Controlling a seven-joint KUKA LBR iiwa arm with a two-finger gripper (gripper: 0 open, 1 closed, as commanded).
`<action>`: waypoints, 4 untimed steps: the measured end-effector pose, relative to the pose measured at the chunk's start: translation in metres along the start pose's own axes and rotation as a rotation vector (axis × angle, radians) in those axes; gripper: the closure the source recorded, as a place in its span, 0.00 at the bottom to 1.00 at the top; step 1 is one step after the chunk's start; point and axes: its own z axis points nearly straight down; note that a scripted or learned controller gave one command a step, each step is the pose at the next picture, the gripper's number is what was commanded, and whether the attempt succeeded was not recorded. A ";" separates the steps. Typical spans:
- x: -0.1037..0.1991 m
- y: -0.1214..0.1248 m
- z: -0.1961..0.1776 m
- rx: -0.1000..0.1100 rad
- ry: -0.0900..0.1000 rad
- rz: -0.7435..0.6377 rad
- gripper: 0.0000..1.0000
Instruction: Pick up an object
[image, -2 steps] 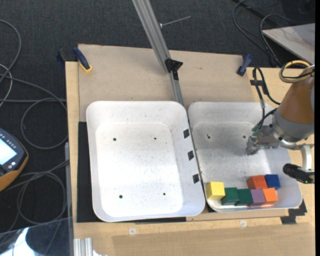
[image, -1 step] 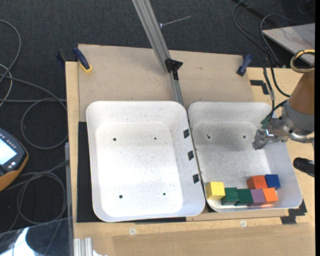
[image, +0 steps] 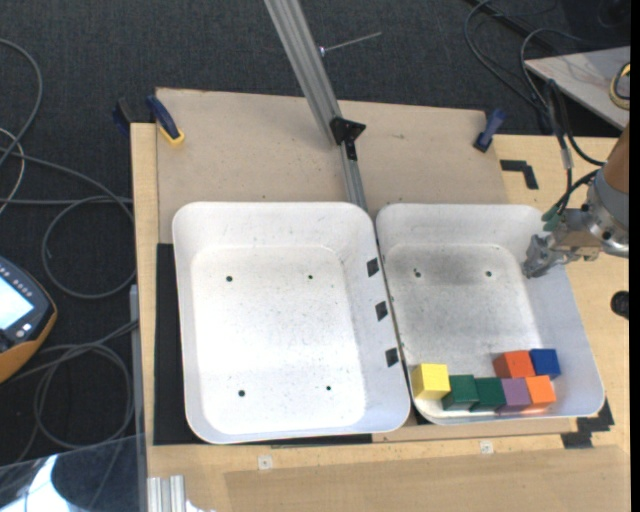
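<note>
Several small coloured blocks are clustered along the front edge of the right bin (image: 455, 300): a yellow block (image: 432, 378), two dark green blocks (image: 462, 388), a purple block (image: 516, 393), an orange block (image: 541, 389), a red block (image: 517, 364) and a blue block (image: 545, 361). My gripper (image: 543, 254) hangs over the bin's far right rim, well behind the blocks and apart from them. Nothing is seen held in it.
The left bin (image: 270, 320) lies beside the right one. A slanted metal pole (image: 318, 75) comes down to the bench between the bins' far corners. Blue clamps (image: 489, 128) hold the board's back edge. Cables and a handheld device (image: 18, 315) lie on the floor at left.
</note>
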 end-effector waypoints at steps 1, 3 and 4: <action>0.000 0.001 -0.017 0.004 0.001 0.001 1.00; 0.105 -0.001 -0.023 0.007 0.006 -0.005 1.00; 0.162 -0.004 -0.013 0.011 0.006 -0.004 1.00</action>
